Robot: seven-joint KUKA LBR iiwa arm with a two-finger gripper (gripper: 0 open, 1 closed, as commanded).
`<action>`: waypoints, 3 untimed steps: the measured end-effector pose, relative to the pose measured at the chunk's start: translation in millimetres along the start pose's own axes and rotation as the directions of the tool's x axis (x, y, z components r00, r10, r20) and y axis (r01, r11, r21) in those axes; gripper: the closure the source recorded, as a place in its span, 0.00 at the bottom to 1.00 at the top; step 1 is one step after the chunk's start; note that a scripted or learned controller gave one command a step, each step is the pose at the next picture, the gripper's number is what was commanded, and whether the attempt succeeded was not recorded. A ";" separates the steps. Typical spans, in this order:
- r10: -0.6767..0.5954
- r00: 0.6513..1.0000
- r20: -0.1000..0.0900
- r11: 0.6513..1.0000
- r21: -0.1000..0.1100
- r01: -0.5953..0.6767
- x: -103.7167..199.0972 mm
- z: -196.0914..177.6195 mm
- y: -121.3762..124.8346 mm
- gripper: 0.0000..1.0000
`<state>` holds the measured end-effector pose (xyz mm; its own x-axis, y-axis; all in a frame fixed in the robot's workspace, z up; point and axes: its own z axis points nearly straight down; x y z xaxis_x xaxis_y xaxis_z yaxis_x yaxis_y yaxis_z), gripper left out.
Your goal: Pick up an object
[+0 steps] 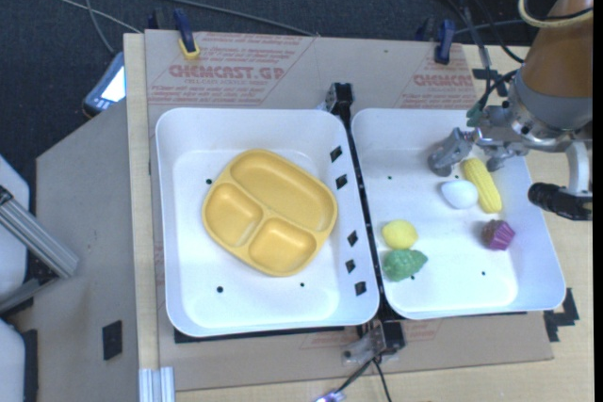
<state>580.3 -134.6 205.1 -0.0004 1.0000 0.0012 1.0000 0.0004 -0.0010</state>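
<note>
Plate (271,212), yellow, lies mid left bin (179,231). In the right bin (528,292) I see lemon (399,233) and green piece (403,264) at eight o'clock, egg (460,194) and corn (483,184) central, purple piece (498,234) at four. Tool (450,152) at twelve, beside the corn; spread or pressed together, I cannot tell.

Five toy foods (399,233), right bin (452,285)

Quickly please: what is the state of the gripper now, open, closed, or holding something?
Gripper: cannot be told; it is above the right bin, next to the yellow corn.
</note>
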 end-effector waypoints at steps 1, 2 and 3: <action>-0.001 1.000 -0.001 1.000 0.004 0.001 1.8 52.9 9.9 0.00; 0.000 1.000 0.005 1.000 -0.011 0.000 -3.6 90.2 10.9 0.00; 0.000 1.000 0.005 1.000 -0.011 0.000 -3.8 97.3 11.9 0.00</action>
<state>592.2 -138.2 107.8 -0.0003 1.0000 -0.0033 0.9999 0.0003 0.0104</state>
